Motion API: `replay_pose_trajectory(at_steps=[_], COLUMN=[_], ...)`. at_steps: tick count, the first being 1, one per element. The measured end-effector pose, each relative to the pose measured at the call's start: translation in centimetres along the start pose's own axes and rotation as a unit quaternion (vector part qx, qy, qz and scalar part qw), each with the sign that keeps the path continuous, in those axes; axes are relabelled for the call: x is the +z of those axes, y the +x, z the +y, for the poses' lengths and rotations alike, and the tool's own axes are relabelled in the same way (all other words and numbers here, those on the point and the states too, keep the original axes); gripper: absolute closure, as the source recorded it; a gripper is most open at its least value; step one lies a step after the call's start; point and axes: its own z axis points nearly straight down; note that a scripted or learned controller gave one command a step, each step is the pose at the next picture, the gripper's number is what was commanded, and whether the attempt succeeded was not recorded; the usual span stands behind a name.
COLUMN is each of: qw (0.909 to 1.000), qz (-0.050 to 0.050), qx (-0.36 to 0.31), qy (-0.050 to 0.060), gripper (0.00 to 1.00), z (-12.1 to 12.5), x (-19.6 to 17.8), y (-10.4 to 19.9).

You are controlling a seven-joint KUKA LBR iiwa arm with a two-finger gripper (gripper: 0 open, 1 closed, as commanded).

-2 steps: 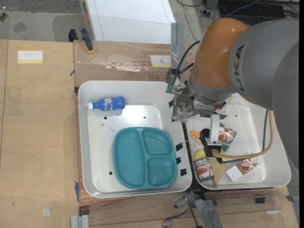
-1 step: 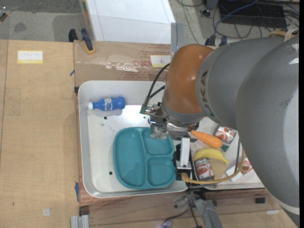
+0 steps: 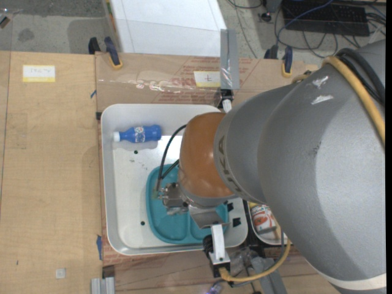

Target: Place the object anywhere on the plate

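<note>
Bottle [image 3: 138, 135], blue with a white cap end, lies on its side in the left bin [image 3: 113, 182], near that bin's far-left corner, long axis running roughly parallel to the far rim, cap toward the left wall. Plate [image 3: 160, 216] is teal, looks divided into compartments, and sits flat in the same bin toward the near edge, right of centre; its right part is covered by the arm. Bottle and plate are apart, with bare white bin floor between them; a few small dark specks on that floor. Arm [image 3: 306, 176] comes in from the right and blocks most of the right bin [image 3: 269, 241]; the orange band [image 3: 199, 158] hangs over the plate's right half. Gripper [image 3: 173, 199] shows below the band as dark metal hardware directly over the plate's middle, so the bottle is well off toward the far-left from it, not under it. Finger state cannot be told from this angle, and nothing is visibly held. In the right bin, a can-like thing [image 3: 263, 219] with a red and white label peeks out from under the arm near the near edge.
</note>
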Motion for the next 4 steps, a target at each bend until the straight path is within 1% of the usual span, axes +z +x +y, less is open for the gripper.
replay_pose_trajectory(at_steps=[1, 2, 3, 4], qw=[0.9883, 0.9999, 0.9999, 0.9862], qz=[0.003, 0.000, 0.000, -0.001], qx=[0.153, -0.016, -0.016, -0.166], qy=[-0.006, -0.003, -0.003, -0.003], gripper=[1.00, 1.00, 0.00, 0.00], z=[0.4, 0.1, 0.1, 8.4], x=[1.2, -7.2, -7.2, -1.9], y=[1.2, -0.5, -0.5, 4.6])
